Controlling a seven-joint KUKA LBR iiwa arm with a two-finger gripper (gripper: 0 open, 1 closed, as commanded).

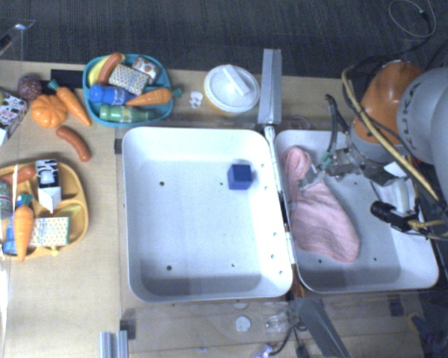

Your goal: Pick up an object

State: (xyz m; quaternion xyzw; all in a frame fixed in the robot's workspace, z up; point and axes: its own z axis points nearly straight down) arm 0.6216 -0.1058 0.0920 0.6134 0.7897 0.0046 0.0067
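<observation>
A small blue cube [240, 176] lies in the left white bin [172, 274], toward its upper right part. A pink cloth [322, 218] lies crumpled in the right white bin [403, 271], along its left side. My gripper [313, 173] reaches in from the right and sits low over the upper part of the pink cloth, at or very near its surface. The arm's grey body and orange band [384, 88] cover the bin's upper right corner.
A divider rail [269, 88] runs between the bins. On the bench at the left stand a blue bowl of toy food [127, 89], a yellow tray of toy food [33, 209], loose toy vegetables [60, 114] and a white lidded container [231, 88].
</observation>
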